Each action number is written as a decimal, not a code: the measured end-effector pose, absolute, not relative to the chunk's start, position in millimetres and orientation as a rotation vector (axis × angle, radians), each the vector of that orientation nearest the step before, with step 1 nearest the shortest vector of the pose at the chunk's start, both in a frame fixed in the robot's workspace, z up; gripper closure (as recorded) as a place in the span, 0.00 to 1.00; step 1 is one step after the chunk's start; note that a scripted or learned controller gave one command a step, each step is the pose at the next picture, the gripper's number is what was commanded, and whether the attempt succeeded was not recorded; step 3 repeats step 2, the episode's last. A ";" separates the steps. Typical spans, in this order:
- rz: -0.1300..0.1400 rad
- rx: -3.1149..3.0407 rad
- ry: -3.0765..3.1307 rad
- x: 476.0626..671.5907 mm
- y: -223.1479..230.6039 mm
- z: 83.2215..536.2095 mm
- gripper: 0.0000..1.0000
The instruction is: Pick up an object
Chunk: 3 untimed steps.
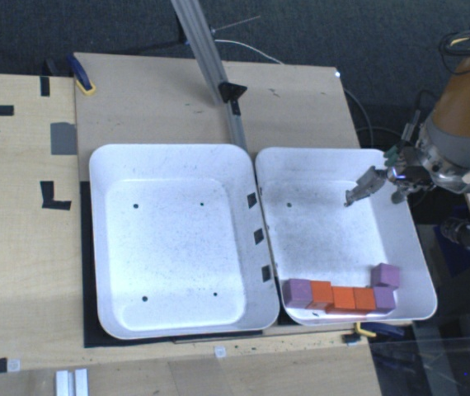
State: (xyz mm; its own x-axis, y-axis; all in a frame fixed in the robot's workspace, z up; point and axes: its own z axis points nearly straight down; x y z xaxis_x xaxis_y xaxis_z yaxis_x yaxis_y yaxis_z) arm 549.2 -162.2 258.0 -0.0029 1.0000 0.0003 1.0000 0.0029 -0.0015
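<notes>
Pick not yet started: gripper (pixel 373 185) hangs over the right bin (pixel 334 221), nothing in it.
Finger opening unclear; blocks (pixel 342 294) lie along near wall, untouched.

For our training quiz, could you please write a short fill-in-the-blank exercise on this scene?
1. The blocks lie in the ___ bin of the view.
2. Between the purple blocks sit blocks coloured ___.
3. The gripper hangs over the right bin, ___ from the blocks.
4. The bins are coloured ___.

Missing words: right; orange; apart; white
</notes>
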 end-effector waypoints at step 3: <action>-0.004 -2.211 -2.230 648.0 -1.9 191.8 0.00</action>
